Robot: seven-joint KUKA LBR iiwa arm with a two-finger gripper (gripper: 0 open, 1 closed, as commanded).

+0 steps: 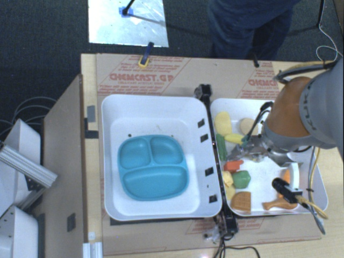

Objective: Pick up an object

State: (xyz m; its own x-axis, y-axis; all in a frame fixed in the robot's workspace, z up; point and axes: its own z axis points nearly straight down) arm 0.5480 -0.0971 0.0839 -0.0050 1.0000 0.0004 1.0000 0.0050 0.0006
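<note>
You've got dark carpet floor (43, 31) all round, with a shiny reflective sheet (128, 15) lying on it up top. Your bench (64, 144) is pale wood, covered by a cardboard-coloured sheet (161, 74) with red CHEMCAST print. White cables (27, 114) trail on the floor at left beside grey metal framing (24, 165).
</note>
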